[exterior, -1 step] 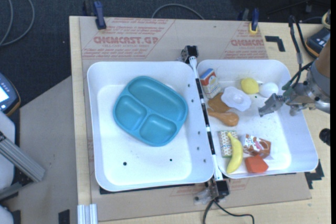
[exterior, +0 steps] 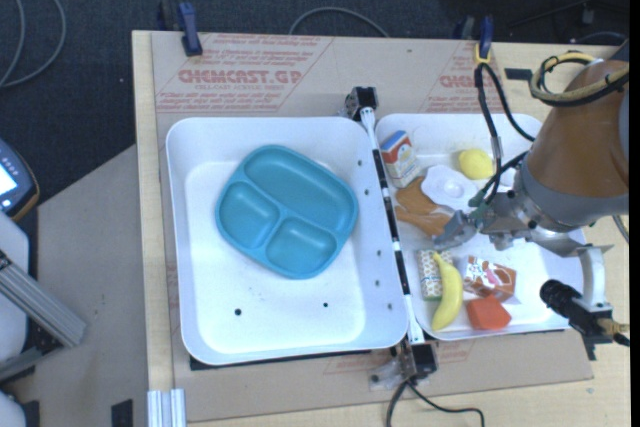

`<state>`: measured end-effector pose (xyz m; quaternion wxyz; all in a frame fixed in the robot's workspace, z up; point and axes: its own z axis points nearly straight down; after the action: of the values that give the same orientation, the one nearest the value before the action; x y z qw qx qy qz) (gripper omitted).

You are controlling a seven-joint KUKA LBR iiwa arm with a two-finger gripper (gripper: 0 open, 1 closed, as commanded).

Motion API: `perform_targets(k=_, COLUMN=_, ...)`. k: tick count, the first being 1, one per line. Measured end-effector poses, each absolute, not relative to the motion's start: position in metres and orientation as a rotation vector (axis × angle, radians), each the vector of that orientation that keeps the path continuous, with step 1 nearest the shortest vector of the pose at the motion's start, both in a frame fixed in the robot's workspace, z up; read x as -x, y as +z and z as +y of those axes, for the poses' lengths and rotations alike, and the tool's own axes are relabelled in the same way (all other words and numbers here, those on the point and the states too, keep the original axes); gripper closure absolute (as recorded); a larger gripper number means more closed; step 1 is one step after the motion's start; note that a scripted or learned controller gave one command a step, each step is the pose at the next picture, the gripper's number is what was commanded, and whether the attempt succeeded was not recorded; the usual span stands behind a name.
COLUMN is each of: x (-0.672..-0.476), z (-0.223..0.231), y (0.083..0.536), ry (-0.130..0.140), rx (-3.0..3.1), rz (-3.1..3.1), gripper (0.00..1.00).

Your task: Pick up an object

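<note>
- Where arm (exterior: 580, 155) reaches into right bin (exterior: 520, 127): pincer (exterior: 462, 225) low over brown food (exterior: 420, 207); grip impossible to tell.
- Beside it: lemon (exterior: 476, 163), white lump (exterior: 446, 185), carton (exterior: 398, 153).
- Nearer front: banana (exterior: 448, 291), red block (exterior: 488, 314).
- Left bin (exterior: 190, 245): blue divided plate (exterior: 286, 211).

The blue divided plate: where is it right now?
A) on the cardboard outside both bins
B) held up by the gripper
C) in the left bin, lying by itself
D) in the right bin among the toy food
C: the blue divided plate lies flat on the floor of the left bin, while the banana and lemon sit in the right bin.
</note>
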<state>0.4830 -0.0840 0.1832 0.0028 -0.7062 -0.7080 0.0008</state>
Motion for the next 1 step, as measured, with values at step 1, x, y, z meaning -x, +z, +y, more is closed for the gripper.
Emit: perform_targets(k=1, x=-0.481, z=-0.1079, y=0.0827, ry=-0.008, rx=2.225, rz=-2.219, gripper=0.0)
